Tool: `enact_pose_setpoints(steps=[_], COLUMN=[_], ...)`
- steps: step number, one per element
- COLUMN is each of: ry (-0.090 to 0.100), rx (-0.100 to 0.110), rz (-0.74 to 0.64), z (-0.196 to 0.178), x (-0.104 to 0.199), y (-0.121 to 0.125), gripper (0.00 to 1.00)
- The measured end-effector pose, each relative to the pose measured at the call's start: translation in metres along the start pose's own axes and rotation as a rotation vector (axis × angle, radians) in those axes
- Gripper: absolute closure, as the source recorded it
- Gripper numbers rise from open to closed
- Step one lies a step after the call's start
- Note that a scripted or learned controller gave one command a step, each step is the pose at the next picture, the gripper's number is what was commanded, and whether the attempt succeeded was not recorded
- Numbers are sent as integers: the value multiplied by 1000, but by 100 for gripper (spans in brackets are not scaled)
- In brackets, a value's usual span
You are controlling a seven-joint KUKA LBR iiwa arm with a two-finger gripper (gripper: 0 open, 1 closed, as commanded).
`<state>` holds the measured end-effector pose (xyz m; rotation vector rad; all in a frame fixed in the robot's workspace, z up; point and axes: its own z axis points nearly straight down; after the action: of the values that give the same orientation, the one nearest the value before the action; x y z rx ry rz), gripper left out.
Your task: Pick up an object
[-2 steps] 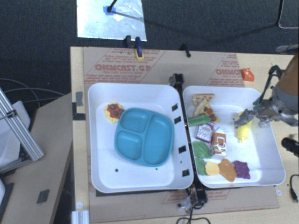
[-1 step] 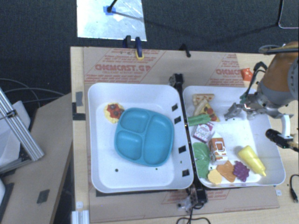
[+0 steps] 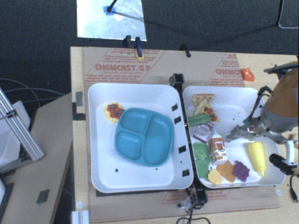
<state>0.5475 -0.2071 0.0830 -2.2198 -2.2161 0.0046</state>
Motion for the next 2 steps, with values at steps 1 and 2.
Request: enact_pose_setpoints(steps=[1,2], ry=[0,-9], rx=[-2,-24], rz=[1,-7], z=[0,-149], x=[0,-1], y=[-64,-58], gripper=[0,0])
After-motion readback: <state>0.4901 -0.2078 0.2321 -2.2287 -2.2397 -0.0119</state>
